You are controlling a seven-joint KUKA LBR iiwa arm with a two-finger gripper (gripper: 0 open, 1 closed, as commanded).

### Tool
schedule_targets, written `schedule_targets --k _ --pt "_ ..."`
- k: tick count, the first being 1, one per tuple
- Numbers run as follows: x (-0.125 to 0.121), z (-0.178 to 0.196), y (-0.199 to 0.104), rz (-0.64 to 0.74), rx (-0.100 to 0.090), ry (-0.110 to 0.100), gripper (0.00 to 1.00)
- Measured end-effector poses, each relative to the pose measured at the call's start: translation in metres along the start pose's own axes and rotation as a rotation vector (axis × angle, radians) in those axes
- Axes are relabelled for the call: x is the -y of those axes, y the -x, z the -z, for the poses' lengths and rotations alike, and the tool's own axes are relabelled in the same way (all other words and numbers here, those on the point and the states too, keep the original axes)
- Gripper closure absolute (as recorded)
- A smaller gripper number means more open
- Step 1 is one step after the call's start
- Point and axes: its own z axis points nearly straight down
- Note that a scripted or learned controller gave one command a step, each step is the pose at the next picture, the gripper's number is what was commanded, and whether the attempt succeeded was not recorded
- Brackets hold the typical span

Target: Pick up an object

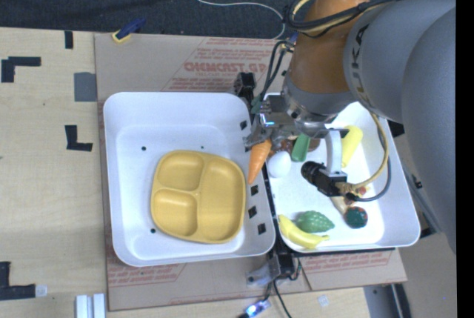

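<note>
My gripper [268, 137] hangs under the orange wrist band, over the left edge of the right bin [385, 235]. An orange carrot [258, 159] hangs from it, its thick end pinched between the fingers and its tip pointing down-left across the wall between the two bins. Right beside the carrot lie a white egg [280, 165] and a green piece [298, 148], partly hidden under the gripper.
The left bin [133, 124] holds a yellow divided plate [198, 196]. In the right bin lie a banana [299, 234], a green bumpy fruit [315, 221], a dark green ball [357, 217] and a yellow piece [349, 144]. The arm covers the right bin's far side.
</note>
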Motion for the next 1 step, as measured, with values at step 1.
schedule_targets --k 1 --pt "-0.0085 -0.0112 -0.0014 0.0 0.002 -0.001 1.0"
